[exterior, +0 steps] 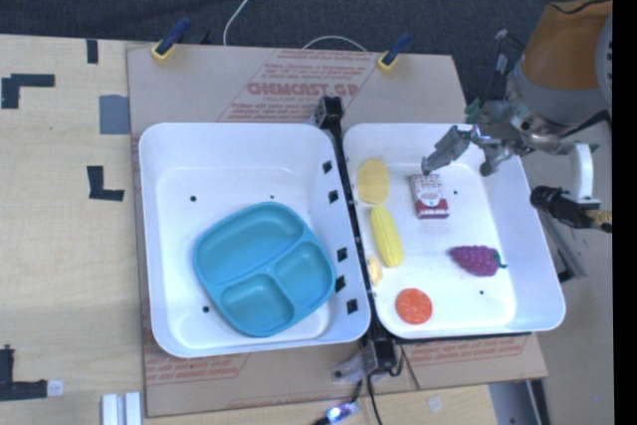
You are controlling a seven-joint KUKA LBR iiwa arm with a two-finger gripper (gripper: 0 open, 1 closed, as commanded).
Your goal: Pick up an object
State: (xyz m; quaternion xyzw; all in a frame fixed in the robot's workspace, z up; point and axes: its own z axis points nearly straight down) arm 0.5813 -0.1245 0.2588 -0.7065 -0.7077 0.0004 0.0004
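One small red-and-white carton (431, 195) is approached in the right bin (528, 254) by the gripper (438, 158), its closure indiscernible; a short descent onto it is judged next.

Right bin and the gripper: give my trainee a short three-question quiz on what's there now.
1. True or false: the blue tray lies in the right bin.
2. Which item sits nearest the gripper? A) orange round piece B) red-and-white carton C) purple grapes
3. Fill in: the yellow corn cob lies along the right bin's ____ wall.

Key: 1. False, it lies in the left bin. 2. B. 3. Left, by the divider.
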